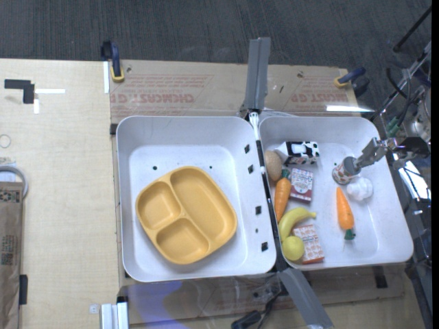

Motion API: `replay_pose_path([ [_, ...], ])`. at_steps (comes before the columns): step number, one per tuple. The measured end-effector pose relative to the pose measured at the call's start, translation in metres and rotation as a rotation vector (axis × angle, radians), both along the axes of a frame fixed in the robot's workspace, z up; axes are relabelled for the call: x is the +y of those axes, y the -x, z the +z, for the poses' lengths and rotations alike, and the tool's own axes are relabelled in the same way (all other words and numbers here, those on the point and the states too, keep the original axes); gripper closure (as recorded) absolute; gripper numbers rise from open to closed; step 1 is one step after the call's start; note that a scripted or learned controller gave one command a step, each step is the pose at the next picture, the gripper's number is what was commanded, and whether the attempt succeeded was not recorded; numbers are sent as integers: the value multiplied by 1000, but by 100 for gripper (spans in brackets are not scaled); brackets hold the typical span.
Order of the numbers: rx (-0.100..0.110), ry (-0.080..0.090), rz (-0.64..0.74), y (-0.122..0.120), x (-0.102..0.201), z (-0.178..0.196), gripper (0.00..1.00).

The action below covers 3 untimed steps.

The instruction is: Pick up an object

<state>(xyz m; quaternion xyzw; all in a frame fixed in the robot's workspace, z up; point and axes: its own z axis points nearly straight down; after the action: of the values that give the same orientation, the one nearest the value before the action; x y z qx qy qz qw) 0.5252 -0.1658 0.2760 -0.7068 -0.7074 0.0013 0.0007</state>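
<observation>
The gripper (345, 168) sits low in the right white bin (384, 252), right by a crumpled white lump (360, 189); can't tell its grip. I'd centre over the lump before closing.

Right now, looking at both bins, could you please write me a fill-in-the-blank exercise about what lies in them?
1. The yellow divided plate lies in the ____ bin of the view.
2. The plate has ____ compartments.
3. The right bin holds two orange carrots, and a yellow ____ lies between them.
4. The end effector is over the ____ bin.

Missing words: left; three; banana; right
</observation>
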Motion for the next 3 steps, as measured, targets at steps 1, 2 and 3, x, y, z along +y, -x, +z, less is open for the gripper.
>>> replay_pose_path([
  [1, 1, -2, -72, 14, -26, -162, 0],
  [2, 0, -2, -61, 29, -11, -185, 0],
  [3, 0, -2, -64, 28, -12, -176, 100],
])
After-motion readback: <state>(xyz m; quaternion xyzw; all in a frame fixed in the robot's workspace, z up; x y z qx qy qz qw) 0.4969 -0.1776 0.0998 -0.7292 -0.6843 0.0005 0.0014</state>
